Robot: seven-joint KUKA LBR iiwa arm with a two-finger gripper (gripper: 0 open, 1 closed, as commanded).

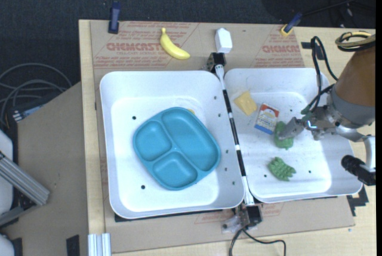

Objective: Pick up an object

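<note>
Left bin (119,99): blue tray (175,147) with three wells, lying flat, taking up most of the floor. Behind it on the bench (143,46), outside both bins, a banana (173,46), well apart from everything the arm can use here.

Right bin (310,79): yellow block (245,102) near the dividing wall, then a small carton (266,118) just beside it, tilted. Next, a green lump (284,140) near the bin's middle, and a second green piece (281,168) nearer the front wall, apart from the first.

Pincer (292,128) reaching in from the right, tip right at the upper edge of the green lump, probably touching or just above. Cannot tell how the fingers stand; too small and dark against the wrist.

Key relation: green lump directly under and slightly left of the tip, no clear long axis, so approach angle likely matters little. Carton close on the lump's upper left, a possible snag. Second green piece a short way toward the front, a fallback target.
</note>
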